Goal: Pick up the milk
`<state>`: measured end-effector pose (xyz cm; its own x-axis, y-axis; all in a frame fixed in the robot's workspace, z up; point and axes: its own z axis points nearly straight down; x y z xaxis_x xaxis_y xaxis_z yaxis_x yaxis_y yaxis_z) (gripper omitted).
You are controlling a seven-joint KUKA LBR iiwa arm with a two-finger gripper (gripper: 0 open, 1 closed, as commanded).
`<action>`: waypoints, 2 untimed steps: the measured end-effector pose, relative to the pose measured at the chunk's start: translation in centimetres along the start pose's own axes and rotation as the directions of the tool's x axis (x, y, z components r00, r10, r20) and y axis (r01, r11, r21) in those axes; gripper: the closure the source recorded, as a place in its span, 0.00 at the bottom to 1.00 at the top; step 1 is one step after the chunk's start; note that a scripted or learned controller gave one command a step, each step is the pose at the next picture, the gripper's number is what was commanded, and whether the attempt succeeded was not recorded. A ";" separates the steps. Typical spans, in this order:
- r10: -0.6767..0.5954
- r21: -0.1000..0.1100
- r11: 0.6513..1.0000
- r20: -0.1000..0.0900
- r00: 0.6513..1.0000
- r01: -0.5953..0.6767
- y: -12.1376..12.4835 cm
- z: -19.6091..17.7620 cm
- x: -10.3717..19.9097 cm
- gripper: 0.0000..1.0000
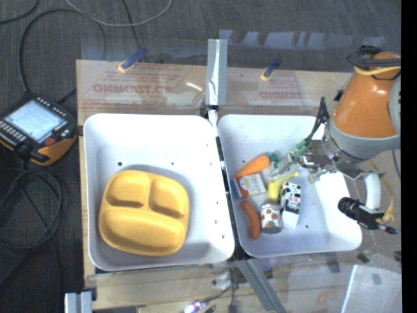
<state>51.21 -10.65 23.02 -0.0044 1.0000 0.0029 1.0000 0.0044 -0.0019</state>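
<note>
Whether the fingers [301, 163] are parted or clenched cannot be told; they are seen low in the right bin [326, 237], above a toy pile. The cow-patterned milk carton [291, 201] lies just beneath, beside a smooth orange carrot [253, 165] and a sausage [252, 219].

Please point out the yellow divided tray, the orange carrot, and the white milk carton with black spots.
Yellow divided plastic tray [144, 212], camera view, centre ridge.
Orange toy carrot [253, 166], camera view, mid body.
White milk carton with black spots [291, 201], camera view, spotted side.

Dark carpet floor [39, 253], loose cables [26, 31]
</note>
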 end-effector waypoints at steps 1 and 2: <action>0.052 0.001 0.999 0.002 0.999 -0.052 2.2 9.5 -7.3 0.00; 0.119 -0.019 0.993 0.000 0.993 -0.119 1.3 13.5 -6.8 0.00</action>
<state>52.56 -17.45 9.46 0.1142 0.9935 0.0026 0.9933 -0.1142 0.0165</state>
